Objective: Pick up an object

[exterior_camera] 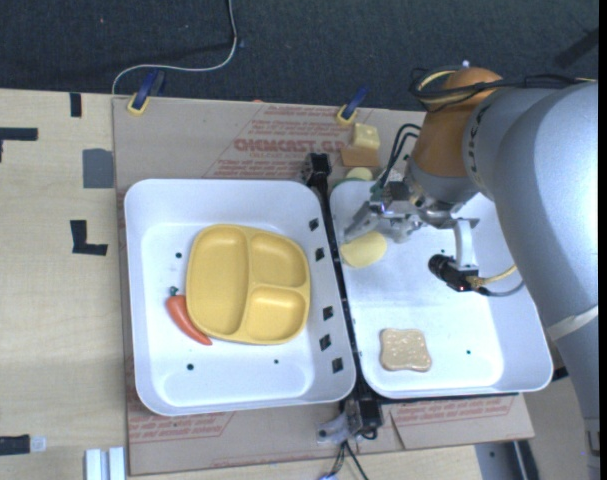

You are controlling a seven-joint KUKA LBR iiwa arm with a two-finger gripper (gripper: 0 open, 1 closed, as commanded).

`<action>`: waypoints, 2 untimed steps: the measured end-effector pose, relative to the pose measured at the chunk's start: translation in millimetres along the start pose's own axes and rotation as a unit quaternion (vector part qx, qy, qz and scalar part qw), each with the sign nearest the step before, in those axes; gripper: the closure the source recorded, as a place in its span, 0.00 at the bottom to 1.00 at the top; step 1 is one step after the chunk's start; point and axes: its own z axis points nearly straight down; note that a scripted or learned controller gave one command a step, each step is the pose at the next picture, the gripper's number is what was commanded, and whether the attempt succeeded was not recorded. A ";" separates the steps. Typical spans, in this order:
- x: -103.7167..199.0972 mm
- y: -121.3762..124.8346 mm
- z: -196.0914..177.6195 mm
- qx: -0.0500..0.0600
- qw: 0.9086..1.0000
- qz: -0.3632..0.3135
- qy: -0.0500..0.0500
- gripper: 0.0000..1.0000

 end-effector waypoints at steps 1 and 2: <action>6.0 -6.7 0.0 0.000 1.000 0.000 0.000 0.00; 1.6 0.8 0.1 0.000 1.000 0.000 0.000 0.00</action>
